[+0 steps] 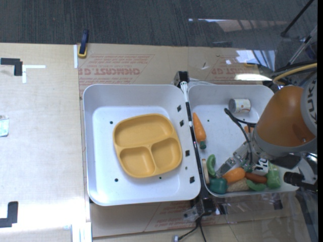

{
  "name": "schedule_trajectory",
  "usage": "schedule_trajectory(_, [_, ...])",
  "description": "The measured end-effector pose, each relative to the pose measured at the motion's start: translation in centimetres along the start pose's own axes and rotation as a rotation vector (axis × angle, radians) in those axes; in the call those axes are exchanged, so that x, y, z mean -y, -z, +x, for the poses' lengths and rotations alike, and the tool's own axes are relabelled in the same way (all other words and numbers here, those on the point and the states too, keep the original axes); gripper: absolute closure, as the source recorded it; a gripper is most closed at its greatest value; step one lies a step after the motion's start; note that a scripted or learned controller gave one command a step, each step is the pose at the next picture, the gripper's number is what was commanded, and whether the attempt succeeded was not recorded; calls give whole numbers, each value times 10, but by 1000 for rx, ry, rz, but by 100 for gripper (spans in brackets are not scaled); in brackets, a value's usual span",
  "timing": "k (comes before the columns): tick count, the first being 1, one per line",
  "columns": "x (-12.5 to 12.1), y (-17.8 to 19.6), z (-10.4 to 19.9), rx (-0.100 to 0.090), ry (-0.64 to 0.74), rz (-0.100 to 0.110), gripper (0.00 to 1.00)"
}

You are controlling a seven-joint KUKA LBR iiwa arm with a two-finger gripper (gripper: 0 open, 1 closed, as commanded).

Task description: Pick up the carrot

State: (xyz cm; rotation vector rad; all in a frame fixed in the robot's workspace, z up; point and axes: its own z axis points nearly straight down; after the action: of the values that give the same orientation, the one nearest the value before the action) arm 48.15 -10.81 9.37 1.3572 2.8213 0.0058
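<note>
Left of frame: bare bench, then the left white bin [93,150] holding a yellow three-compartment plate [147,145], nothing on it. Not part of this step.

Centre: the carrot [199,128] lies in the right white bin [217,96] just beside the divider wall, orange body pointing up-frame, green top toward lower frame. It lies clear of the other items, well apart from the gripper.

Lower centre-right: a toy-food pile, with a green pepper-like piece [211,164], a dark green round item [218,186], an orange piece [234,175] and red and green bits. The gripper [241,159] sits low over this pile; cannot tell whether its fingers are wide or closed, or whether anything is in them.

Judgement: the gripper needs to travel left and up-frame, align across the carrot's short axis and grasp mid-body. The wall beside it leaves little finger room. Don't confuse the orange piece with the target.

Right: a small white cylinder [240,105] at upper right of the bin. The orange wrist band [282,120] covers the bin's right part; the pile's items are hard to identify.
</note>
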Motion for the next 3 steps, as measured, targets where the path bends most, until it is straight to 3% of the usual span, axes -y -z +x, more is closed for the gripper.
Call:
schedule_trajectory(1, [-1,9,-2,1,-7,-2,100])
schedule_trajectory(2, [-1,9,-2,1,-7,-1,0])
schedule_trajectory(3, [-2,18,-4,5,-13,-5,100])
